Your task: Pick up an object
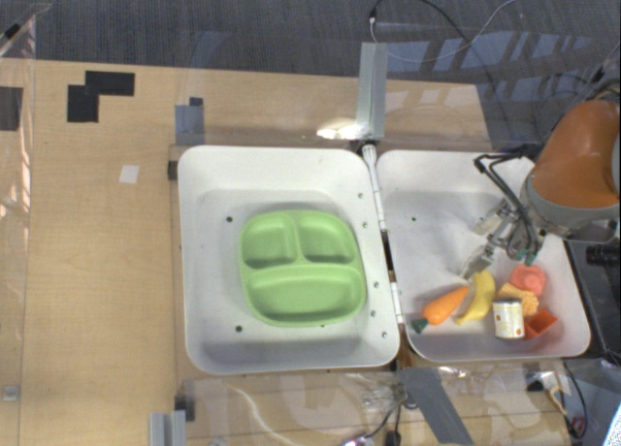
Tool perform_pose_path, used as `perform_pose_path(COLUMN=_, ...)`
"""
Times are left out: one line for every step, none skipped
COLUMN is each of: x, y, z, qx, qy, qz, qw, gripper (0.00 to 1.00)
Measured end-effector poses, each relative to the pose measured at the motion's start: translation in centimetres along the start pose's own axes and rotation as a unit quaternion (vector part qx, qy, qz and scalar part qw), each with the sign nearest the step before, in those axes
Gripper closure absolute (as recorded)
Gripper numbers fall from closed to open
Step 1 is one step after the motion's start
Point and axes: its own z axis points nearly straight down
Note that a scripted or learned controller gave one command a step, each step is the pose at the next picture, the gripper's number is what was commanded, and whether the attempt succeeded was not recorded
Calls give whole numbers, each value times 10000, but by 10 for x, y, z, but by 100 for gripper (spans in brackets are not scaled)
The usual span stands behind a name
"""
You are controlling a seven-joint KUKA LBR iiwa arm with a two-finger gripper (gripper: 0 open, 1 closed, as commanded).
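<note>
Over the right bin [427,182], near its front corner, hanging with jaws spread apart and holding nothing. Just below the tips: a yellow banana [477,297], the closest toy and likely the best one to pick. Touching its left side, an orange carrot [444,305]. Just to its right, a small can [507,319], a pink toy [529,279] and a red cup [545,323], all bunched up together. Over in the left bin [194,240], a green tray [301,268], well apart and not needed.

Go for the banana. Turn the jaws to close across its thin side, not along its long side. Aim for the top end, away from the carrot and the can. Come straight down, slowly, with one tip on each side. Mind the neighbours: easy to bump or pinch by mistake. Go low, close to the bin floor, but do not push hard into it. Squeeze softly and firmly; probably smooth and round, so likely to slip. Lift straight up, nice and slow. Look for yellow between the jaws before calling it done.
</note>
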Motion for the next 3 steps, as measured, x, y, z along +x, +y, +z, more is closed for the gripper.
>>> perform_pose_path(x=100, y=16, z=-1, qx=-1, qy=25, qz=194, qw=9998, gripper=0)
perform_pose_path(x=21, y=-16, z=-1, qx=7, qy=-7, qz=942, qw=9956, gripper=0)
perform_pose_path(x=77, y=-20, z=-2, qx=3, qy=-13, qz=2613, qw=9653, gripper=0)
